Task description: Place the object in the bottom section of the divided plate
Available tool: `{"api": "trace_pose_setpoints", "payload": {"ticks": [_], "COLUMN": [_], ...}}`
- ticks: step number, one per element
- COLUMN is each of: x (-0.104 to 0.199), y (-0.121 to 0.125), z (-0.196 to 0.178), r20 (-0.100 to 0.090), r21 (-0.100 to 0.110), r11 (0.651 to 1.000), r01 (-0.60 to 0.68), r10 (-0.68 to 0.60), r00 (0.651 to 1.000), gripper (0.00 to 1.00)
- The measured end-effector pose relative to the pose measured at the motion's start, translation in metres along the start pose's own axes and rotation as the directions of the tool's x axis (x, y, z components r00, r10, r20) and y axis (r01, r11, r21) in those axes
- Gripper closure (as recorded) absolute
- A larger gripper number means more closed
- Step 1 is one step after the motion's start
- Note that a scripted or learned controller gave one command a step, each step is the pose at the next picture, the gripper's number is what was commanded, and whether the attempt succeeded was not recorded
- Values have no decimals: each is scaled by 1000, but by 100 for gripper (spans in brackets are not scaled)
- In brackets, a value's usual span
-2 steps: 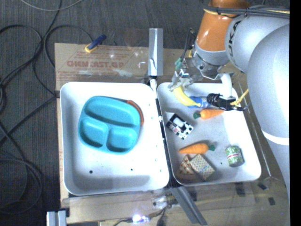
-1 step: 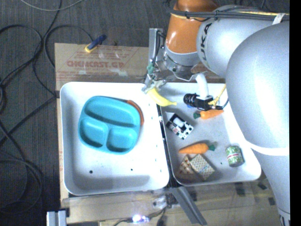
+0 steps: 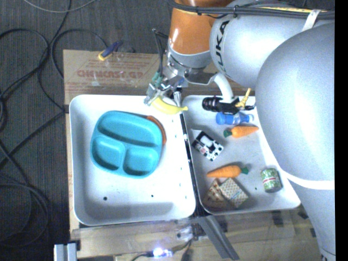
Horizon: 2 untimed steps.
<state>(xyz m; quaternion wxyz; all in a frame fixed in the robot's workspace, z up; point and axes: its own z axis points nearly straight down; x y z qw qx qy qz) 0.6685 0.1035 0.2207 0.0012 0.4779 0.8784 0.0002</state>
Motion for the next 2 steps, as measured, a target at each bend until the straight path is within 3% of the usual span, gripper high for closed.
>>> {"api": "trace_pose_setpoints", "payload": {"ticks": [1,2], "x": [0,-6], "y": [0,-4], "z": [0,17], "r20": [0,0], "r21": [0,4], "r11": [1000,1000], "r01": [0,24], "r10": [0,-24], "r00": [1000,1000], "gripper": [0,0]}}
